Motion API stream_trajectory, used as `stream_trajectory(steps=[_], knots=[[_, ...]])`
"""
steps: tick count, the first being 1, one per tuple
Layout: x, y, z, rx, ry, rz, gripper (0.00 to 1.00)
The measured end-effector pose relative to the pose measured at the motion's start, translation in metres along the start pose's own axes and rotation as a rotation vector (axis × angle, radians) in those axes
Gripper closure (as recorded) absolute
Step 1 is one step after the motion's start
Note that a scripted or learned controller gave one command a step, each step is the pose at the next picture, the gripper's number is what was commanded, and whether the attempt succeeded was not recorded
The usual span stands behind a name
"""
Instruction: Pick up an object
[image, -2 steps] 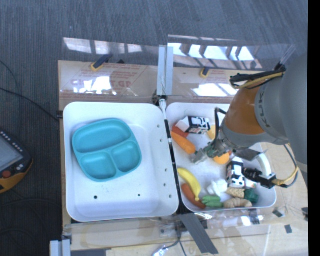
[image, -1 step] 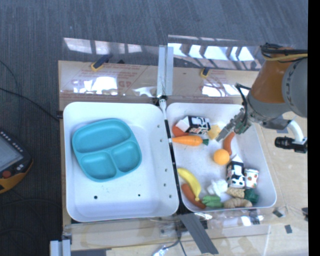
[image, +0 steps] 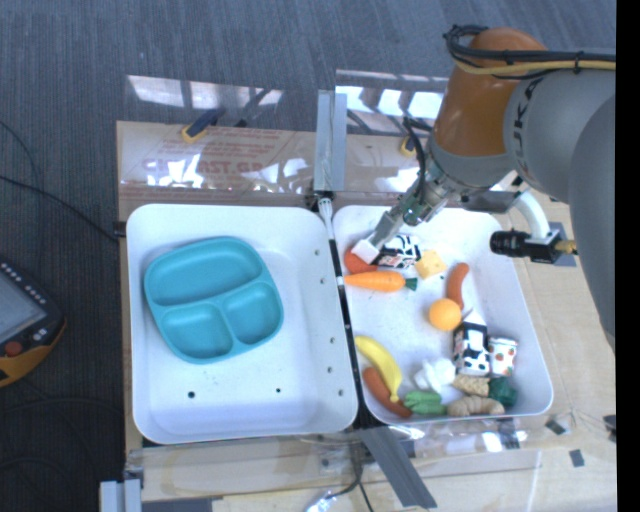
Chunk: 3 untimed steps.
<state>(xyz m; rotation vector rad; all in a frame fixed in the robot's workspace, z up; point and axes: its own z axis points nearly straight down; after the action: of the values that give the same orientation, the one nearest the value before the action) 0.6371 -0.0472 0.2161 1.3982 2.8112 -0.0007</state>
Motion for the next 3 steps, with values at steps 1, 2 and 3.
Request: stream_trajectory(steps=[1, 2, 3], knots=[[-0.016, 0.015, -0.058, 0.002, -0.002, 0.321, 1.0], [-0.09, -0.028, -0.096, 0.001, -0.003, 0.197, 1.0], [0.005, 0.043, -0.051, 0.003, 0.001, 0.379, 1.0]])
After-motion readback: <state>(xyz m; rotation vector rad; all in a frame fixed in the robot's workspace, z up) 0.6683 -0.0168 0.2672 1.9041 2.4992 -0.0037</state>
